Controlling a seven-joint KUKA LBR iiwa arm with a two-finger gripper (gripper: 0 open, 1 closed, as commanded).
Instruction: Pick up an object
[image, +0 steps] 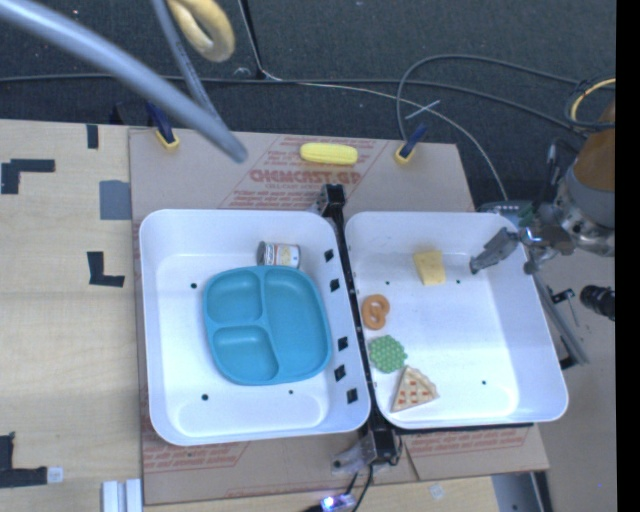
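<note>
Two shallow white plastic bins are sitting side by side on a brown cardboard sheet (290, 180) covering the table.

Left bin (165, 330): a blue three-compartment plastic tray (267, 327) is lying flat in the middle, its long axis running from the bin's far-left corner toward its near-right corner. A small metal can (278, 254) is lying on its side just beyond the tray's far edge, long axis running along the bin's far wall.

Right bin (520, 370): four small items are lying along its left half. A yellow cheese-like block (430, 267) is sitting near the far wall, its long axis running far to near. An orange pretzel-shaped piece (375, 311) is lying close to the left wall. A green round knobbly piece (387, 352) is sitting just nearer than it. A triangular pizza-slice toy (412, 389) is lying near the near-left corner, its apex pointing toward the far wall and its crust edge facing the near-right.

The gripper (500, 248) is hanging over the far-right part of the right bin, pointing left and down from the arm's wrist (590, 205). One dark finger is showing; I cannot tell whether the fingers are apart or together. Nothing is visible between them. The cheese-like block is lying to its left, apart from it.

A yellow banana-shaped toy (328, 153) is resting on the cardboard beyond the bins, long axis parallel to the table's far edge.
</note>
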